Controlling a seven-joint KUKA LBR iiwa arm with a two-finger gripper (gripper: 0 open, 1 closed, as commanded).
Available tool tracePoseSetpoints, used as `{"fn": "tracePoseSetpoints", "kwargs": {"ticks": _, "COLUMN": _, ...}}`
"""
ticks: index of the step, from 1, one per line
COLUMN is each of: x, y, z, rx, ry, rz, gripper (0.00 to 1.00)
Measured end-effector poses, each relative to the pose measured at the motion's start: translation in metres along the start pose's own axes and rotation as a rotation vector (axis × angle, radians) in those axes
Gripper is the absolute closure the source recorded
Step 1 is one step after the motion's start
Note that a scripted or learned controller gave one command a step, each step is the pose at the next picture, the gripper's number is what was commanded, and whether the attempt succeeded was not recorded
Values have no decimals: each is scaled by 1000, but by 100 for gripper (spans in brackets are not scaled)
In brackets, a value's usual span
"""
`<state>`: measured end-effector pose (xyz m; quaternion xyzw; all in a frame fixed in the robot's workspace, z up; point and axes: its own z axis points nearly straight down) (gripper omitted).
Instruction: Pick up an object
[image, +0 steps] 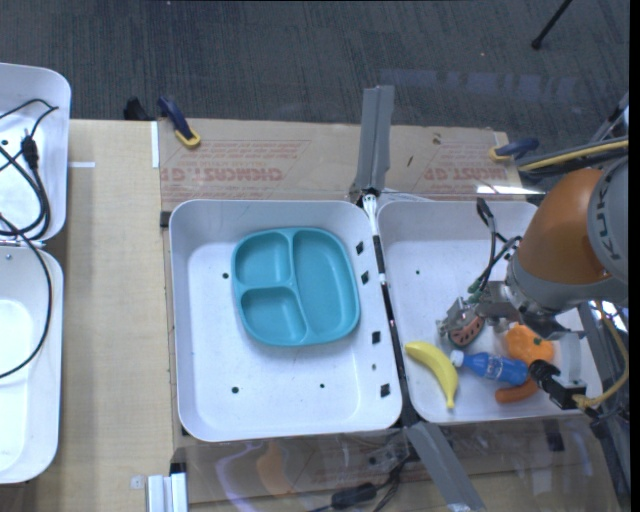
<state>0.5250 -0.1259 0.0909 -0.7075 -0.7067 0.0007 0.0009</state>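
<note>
So the hand (462, 322) sits low in the right bin (425, 240), hard to say how its grip stands from this angle. Right around it is a tight little pile: a curved yellow banana (437, 367), a blue bottle (490, 368) lying on its side just beside that, and some orange stuff (525, 345) under the arm (570, 235). Left bin (200, 330) has a smooth teal plate (297, 286) with three compartments. Cardboard sheet (290, 160) lies on the table (110, 300) behind the bins.
</note>
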Motion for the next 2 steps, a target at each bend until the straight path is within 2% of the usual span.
{"fn": "tracePoseSetpoints", "kwargs": {"ticks": 1, "x": -2, "y": -1, "z": -8, "rx": 3, "ry": 0, "rz": 5, "gripper": 100}}
{"fn": "tracePoseSetpoints", "kwargs": {"ticks": 2, "x": 63, "y": 39, "z": -150, "rx": -1, "ry": -2, "rz": -4, "gripper": 100}}
